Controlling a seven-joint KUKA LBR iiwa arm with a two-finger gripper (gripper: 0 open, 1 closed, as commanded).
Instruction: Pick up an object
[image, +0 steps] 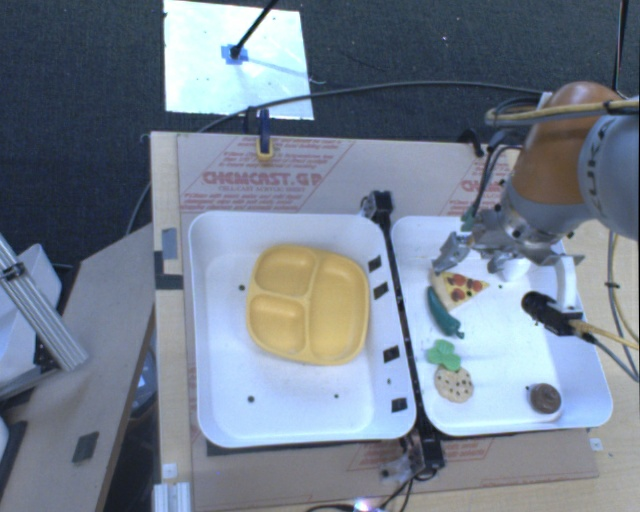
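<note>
**Q:** Why is the bench arranged so?

**A:** Two white bins sit side by side; the left bin (215, 330) holds just a yellow divided tray (308, 302), lying flat near its middle; the right bin (590, 385) holds the small toys, spread apart so that, in my judgement, each can be taken singly; my arm enters from the right, so my reach falls over that bin.

**Q:** And where is your hand?

**A:** My gripper (468, 245) hangs over the upper left part of the right bin, wrist bent down toward the floor of it; whether it is spread or closed I cannot tell, since the metal blurs together there; nothing shows clamped in it.

**Q:** Which thing lies nearest?

**A:** The pizza slice (460, 286), flat on the bin floor, just below the gripper tip; the green pepper (443, 311) lies just beside it; the green leaf (442, 353), cookie (453, 384) and brown disc (545, 398) lie nearer the front rim, well apart from my hand.
</note>
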